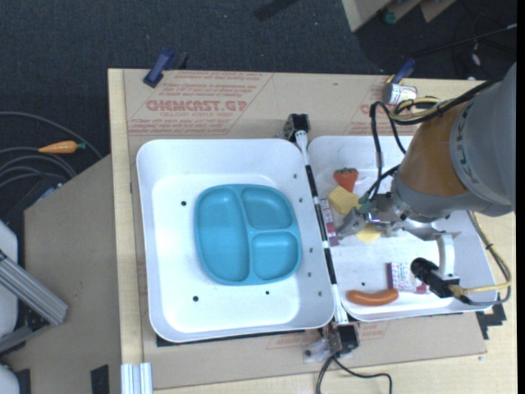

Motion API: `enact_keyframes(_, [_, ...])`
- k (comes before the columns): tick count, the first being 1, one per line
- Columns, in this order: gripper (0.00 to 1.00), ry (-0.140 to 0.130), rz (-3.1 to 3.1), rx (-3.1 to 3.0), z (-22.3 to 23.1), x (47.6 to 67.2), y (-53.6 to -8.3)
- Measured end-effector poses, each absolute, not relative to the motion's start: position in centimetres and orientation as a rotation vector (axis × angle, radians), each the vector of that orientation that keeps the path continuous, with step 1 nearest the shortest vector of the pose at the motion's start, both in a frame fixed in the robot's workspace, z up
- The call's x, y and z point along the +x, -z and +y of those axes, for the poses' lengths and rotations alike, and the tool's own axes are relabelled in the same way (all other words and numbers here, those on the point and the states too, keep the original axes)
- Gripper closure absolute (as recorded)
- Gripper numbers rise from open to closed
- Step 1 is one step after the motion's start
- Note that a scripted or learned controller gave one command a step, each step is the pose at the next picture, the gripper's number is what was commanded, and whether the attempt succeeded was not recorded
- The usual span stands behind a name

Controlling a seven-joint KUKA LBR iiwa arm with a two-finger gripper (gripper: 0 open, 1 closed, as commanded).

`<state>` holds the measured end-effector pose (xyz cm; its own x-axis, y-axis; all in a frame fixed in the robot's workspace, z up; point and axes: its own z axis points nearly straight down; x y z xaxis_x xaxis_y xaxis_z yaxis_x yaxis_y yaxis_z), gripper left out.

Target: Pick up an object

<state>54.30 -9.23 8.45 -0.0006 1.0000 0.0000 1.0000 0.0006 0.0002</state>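
My gripper (358, 221) reaches down into the right bin (459, 302), near its left wall, under the grey arm with the orange band. A yellow block (342, 199) lies just above the gripper. A second yellow piece (370, 235) sits right beneath the fingertips, touching or nearly so. A small red and green toy strawberry (348, 175) rests further back. An orange sausage (373, 296) lies along the front of the right bin, with a pink and white packet (400, 275) beside it. I cannot see a thing held between the fingers.
The left bin (164, 294) holds a blue three-compartment plate (246, 233). A black clamp (297, 125) sits at the top of the divider between the bins. Cables run over the arm and along the right bin's front right.
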Motion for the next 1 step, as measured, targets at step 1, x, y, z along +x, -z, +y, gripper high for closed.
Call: enact_keyframes(1, [1.00, -0.001, 2.222, 2.220, -9.22, 54.31, -9.43])
